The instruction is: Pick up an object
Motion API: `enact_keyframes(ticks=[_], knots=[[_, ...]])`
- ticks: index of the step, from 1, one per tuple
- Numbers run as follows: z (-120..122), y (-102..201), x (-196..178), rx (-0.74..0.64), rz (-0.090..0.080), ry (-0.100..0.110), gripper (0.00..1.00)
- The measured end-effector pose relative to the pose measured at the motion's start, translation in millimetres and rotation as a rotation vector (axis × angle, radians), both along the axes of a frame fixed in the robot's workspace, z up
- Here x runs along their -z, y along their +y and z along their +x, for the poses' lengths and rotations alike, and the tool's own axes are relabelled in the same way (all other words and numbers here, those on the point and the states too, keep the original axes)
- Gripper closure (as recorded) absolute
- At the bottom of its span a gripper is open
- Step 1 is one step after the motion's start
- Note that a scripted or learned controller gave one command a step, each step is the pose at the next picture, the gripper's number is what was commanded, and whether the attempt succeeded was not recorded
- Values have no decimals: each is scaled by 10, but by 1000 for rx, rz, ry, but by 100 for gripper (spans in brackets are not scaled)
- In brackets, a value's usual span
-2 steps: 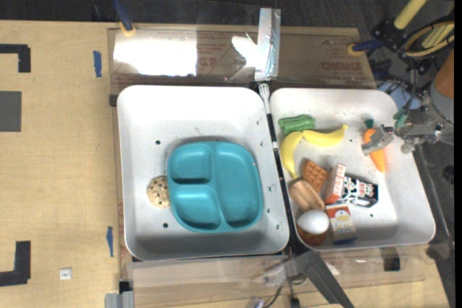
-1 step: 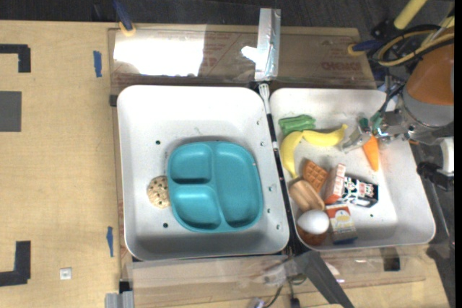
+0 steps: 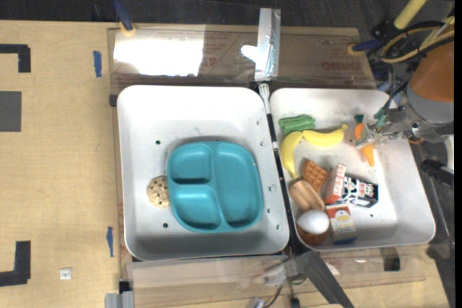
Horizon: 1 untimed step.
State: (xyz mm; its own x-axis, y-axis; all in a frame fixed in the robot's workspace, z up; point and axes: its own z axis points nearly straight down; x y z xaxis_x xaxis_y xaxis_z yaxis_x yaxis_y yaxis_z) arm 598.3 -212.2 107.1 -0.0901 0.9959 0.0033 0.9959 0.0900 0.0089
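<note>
The small orange carrot (image 3: 369, 154) lies right of centre in the frame, just under the gripper (image 3: 377, 128). It is slim and tapered, so a grasp may slip or nudge the yellow banana (image 3: 310, 142) nearby. Whether the gripper grips anything, I cannot tell.

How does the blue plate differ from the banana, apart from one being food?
The teal divided plate lies in the left bin, while the yellow banana lies in the right bin. The plate is much larger, broad and split into three compartments; the banana is slim and curved. The plate has only a cookie beside it, whereas the banana sits crowded among other toy foods. Both rest flat on a white bin floor.
</note>
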Motion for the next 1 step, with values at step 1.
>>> enact_keyframes(ticks=[1], knots=[[377,370,-887,190,-4,3,100]])
